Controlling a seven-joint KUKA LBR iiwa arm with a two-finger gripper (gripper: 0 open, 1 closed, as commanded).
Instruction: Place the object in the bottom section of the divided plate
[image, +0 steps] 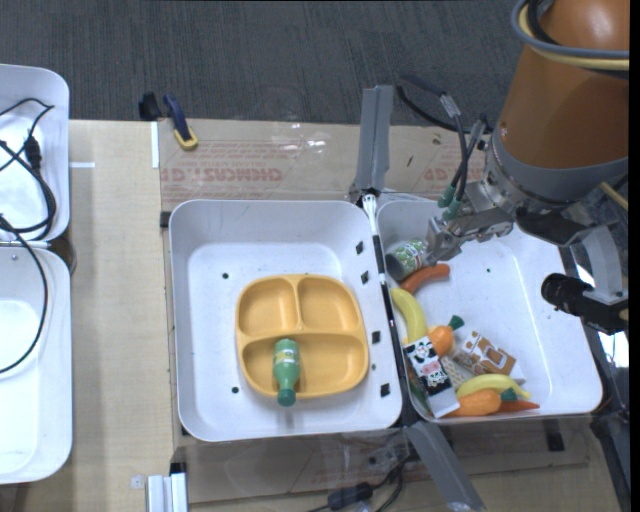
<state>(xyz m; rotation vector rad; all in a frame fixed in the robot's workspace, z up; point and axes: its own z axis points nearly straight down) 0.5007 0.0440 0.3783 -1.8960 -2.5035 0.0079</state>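
Where readable, "CHEMCO" on cardboard (262, 172)

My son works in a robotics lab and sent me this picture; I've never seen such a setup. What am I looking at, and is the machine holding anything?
This is one camera fixed above a bench, looking down at a slant. The big grey and orange shape at the upper right is a robot arm; its gripper hangs over the right bin, just above a small pile of toy food: a banana, carrots, a little milk carton. I cannot tell whether it is holding anything. The left bin holds a yellow divided plate, and a green bottle already lies in the plate's bottom section, its lower end poking over the rim.
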